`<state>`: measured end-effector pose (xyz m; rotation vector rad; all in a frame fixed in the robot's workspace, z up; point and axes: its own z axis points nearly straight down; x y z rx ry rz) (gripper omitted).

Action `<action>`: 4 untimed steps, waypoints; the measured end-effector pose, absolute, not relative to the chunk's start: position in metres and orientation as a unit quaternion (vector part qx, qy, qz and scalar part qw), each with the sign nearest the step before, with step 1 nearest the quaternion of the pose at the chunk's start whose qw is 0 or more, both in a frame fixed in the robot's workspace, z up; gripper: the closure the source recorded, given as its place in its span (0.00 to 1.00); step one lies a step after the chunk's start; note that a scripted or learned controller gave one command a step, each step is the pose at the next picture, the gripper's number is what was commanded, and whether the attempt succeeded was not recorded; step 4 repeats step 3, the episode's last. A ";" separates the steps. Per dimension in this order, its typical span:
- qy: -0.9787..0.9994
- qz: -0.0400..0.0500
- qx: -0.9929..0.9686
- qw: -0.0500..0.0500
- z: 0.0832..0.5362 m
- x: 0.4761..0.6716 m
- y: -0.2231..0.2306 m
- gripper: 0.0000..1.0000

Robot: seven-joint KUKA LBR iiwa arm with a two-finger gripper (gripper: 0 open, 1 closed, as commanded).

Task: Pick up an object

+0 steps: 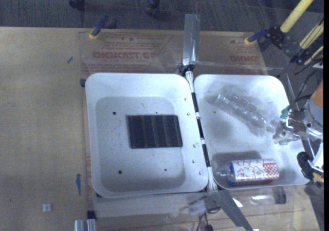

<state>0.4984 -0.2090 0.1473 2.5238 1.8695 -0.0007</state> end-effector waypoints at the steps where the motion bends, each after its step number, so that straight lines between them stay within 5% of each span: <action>1: 0.595 0.000 0.804 0.000 0.147 0.498 -0.209 0.00; 2: 0.608 0.003 0.794 0.003 0.088 0.556 -0.141 0.00; 3: 0.723 0.001 0.691 0.003 0.088 0.614 -0.140 0.00; 4: 0.723 0.001 0.691 0.003 0.088 0.614 -0.140 0.00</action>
